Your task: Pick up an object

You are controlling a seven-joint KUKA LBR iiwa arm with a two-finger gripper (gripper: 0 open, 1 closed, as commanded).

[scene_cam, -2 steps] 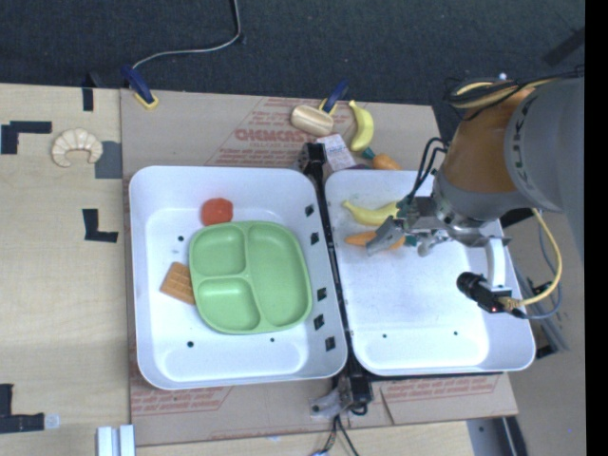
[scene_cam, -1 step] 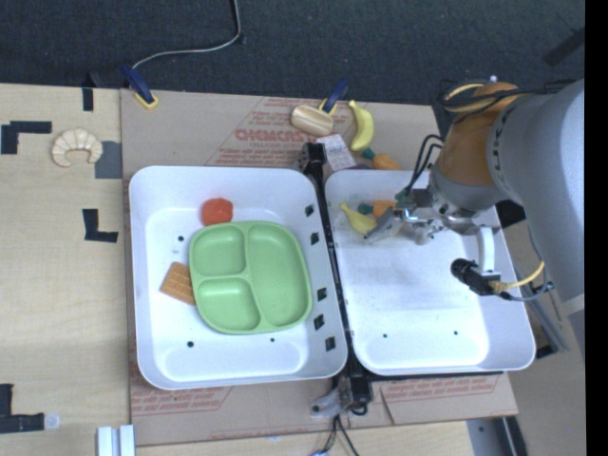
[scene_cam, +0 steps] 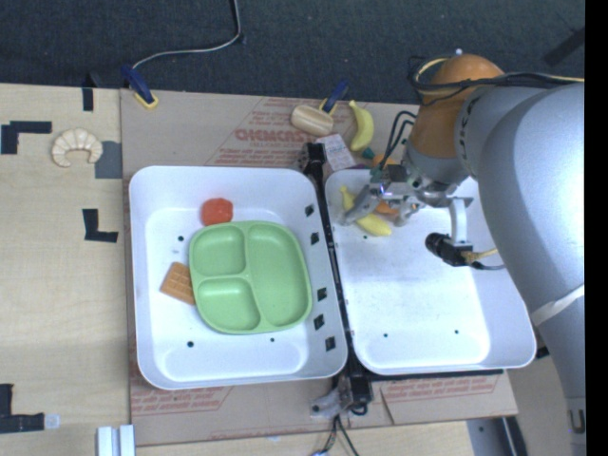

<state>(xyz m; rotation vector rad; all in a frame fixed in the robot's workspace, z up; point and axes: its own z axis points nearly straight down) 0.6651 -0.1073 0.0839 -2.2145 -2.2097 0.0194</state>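
In the right bin (scene_cam: 432, 321), at its far left corner, the gripper (scene_cam: 372, 202) is low over a small yellow object (scene_cam: 376, 226). Finger opening: cannot tell. Risk: yellow piece near the wall, may slide or wedge. Beyond the rim, a banana (scene_cam: 361, 126) on the desk (scene_cam: 57, 283).

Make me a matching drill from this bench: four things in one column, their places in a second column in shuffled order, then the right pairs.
Things:
1. green divided plate
2. croissant
3. banana
4. end effector

Places:
A. on the bench, far left of both bins
B. over the far left corner of the right bin
C. inside the left bin
D. on the cardboard just beyond the bins

Pairs: 1-C, 2-A, 3-D, 4-B
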